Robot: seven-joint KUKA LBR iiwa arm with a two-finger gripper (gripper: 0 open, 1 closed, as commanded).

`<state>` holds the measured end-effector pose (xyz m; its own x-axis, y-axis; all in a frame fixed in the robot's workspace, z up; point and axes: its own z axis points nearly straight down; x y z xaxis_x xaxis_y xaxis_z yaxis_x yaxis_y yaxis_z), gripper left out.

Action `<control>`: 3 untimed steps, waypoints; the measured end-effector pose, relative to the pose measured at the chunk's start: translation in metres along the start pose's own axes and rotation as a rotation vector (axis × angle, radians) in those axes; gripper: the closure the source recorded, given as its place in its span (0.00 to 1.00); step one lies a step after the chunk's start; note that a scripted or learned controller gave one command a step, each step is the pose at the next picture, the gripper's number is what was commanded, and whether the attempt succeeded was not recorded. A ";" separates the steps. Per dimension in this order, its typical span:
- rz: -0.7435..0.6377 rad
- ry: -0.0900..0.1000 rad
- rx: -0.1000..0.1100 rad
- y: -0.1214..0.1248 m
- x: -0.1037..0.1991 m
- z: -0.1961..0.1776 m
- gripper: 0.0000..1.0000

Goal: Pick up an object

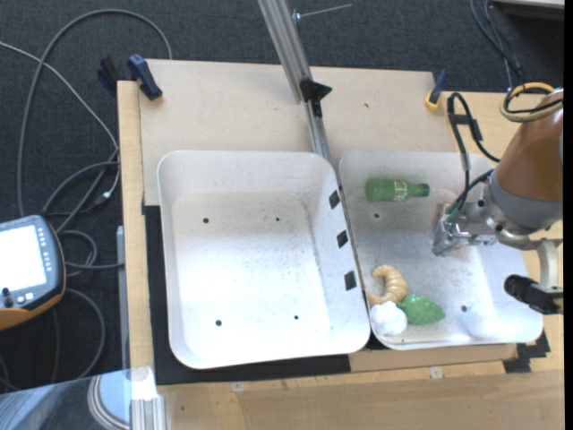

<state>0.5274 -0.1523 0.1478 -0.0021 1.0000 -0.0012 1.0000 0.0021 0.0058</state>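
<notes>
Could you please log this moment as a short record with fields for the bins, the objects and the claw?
right bin: holds four objects
green bottle: lying on its side near the far wall
tan curved piece: near the front left corner
white lump: at the front left corner, touching the tan piece
green lump: beside the white lump
left bin: speckled white floor
claw: over the right bin's right half, nothing seen between its fingers

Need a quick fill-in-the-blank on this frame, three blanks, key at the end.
1. The bottle lying in the right bin is coloured ____.
2. The gripper hangs over the ____ bin.
3. The white ball lies at that bin's near-____ corner.

Missing words: green; right; left
</notes>
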 end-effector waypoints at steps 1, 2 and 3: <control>0.000 0.000 0.000 -0.005 0.000 -0.046 1.00; 0.000 -0.001 -0.002 0.006 -0.004 -0.098 1.00; -0.004 0.004 0.008 0.015 0.044 -0.087 1.00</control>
<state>0.5416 -0.1086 0.2351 -0.0058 1.0000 0.0029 1.0000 0.0058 -0.0023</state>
